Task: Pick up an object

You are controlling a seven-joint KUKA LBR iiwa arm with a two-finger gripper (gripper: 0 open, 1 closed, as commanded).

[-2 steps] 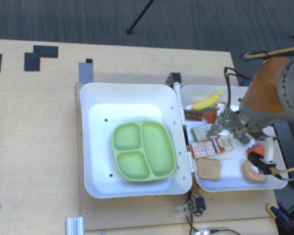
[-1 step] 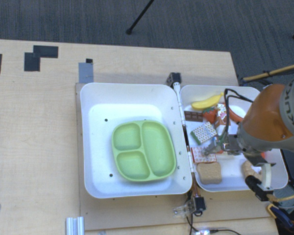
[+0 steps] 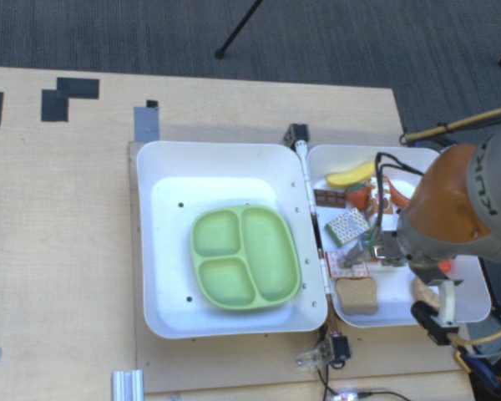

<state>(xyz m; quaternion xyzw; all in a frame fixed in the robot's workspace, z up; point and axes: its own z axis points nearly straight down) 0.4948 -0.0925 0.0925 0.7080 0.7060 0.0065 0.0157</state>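
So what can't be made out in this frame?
- Gripper: hidden in the camera view beneath the arm's orange band, so open or shut cannot be told.
- Right bin: its right part is covered by the arm; any contents there are unseen.
- Patterned packet beside the banana: too small to identify.

Light plywood bench (image 3: 58,249) takes up most of the shot, with a few black tape patches (image 3: 67,97) near its top-left corner. Past the far edge it's dark grey carpet (image 3: 150,15), crossed by a thin black stand leg (image 3: 249,17).
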